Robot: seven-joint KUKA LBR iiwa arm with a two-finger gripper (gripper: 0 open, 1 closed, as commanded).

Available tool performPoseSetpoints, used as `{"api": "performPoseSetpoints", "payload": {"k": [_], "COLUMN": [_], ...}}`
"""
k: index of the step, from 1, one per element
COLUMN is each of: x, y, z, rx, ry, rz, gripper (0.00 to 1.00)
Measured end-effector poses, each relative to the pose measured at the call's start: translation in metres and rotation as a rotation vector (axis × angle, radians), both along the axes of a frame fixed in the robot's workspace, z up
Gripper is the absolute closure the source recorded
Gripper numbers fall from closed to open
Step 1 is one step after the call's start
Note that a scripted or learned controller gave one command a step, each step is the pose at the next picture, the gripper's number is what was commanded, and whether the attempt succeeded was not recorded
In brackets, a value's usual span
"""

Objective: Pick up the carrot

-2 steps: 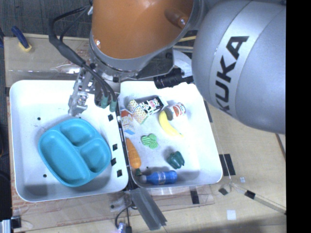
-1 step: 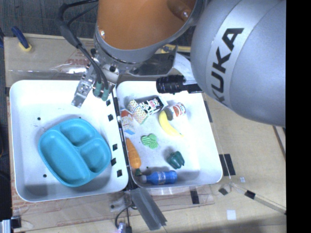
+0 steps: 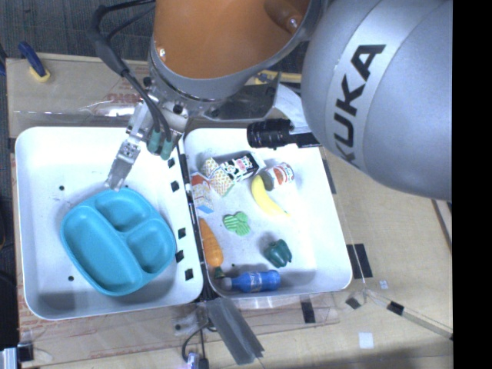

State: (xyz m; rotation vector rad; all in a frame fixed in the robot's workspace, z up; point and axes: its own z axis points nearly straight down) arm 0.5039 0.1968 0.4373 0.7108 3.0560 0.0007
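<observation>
The carrot [image 3: 211,243] is orange and lies lengthwise against the left wall of the right bin [image 3: 327,271], just above a blue bottle [image 3: 254,281]. My gripper [image 3: 121,167] hangs over the left bin [image 3: 38,206], its tip right at the top edge of a blue divided plate [image 3: 117,239]. It sits well left of the carrot, across the wall between the bins. Nothing shows in its grasp. The arm's orange band and grey body hide the bench's top middle.
In the right bin around the carrot lie a banana [image 3: 267,195], a light green piece [image 3: 237,223], a dark green piece [image 3: 277,251], a chequered box [image 3: 217,177], a small dark carton [image 3: 242,164] and a red and white can [image 3: 283,173].
</observation>
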Motion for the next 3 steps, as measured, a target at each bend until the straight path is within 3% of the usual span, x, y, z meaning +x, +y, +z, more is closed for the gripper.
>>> {"api": "performPoseSetpoints", "payload": {"k": [1,2,3], "x": [-0.028,-0.024,-0.007], "y": [-0.011,-0.026,0.016], "z": [0.006,0.006,0.006], "rx": [-0.002,-0.003,-0.004], "ry": [0.004,0.003,-0.002], "rz": [0.369,0.965,1.305], "gripper": [0.00,0.00,0.00]}}
